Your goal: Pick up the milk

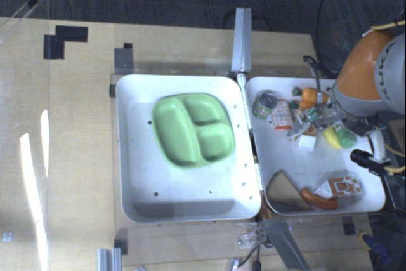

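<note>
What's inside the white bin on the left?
The left bin holds a green tray with three compartments, lying near the middle. Nothing sits in the compartments. Whatever lies under the tray is covered, so I cannot tell.

The grey arm [387, 73] reached in from the right, its orange band uppermost, wrist bent down and leftward. The gripper [309, 120] hung low at its tip, too cluttered and small to read clearly.
</note>
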Robot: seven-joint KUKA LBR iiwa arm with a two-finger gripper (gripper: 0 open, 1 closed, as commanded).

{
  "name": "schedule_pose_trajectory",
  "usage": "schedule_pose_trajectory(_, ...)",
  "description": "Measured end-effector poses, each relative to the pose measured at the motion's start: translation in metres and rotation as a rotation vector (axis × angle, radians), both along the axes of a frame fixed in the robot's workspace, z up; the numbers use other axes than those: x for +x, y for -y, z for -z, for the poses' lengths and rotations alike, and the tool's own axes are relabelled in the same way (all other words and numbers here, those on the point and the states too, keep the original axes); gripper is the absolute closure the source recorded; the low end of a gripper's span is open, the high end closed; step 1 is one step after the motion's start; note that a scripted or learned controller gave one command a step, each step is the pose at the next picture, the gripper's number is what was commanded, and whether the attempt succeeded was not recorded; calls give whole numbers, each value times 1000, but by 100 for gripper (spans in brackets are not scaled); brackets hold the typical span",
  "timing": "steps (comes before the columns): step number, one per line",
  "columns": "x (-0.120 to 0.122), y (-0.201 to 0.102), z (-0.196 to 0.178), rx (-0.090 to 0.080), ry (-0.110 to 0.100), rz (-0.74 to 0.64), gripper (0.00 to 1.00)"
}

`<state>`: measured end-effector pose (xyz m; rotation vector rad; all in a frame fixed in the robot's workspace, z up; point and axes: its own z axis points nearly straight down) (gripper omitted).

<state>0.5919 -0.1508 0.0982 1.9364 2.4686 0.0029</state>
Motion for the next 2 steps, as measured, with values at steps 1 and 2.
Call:
schedule_pose_trajectory(1, 2, -1, -9, -1, 2, -8, 100)
schedule_pose_trajectory(2, 16, -94, -98, 1, 0, 97, 100)
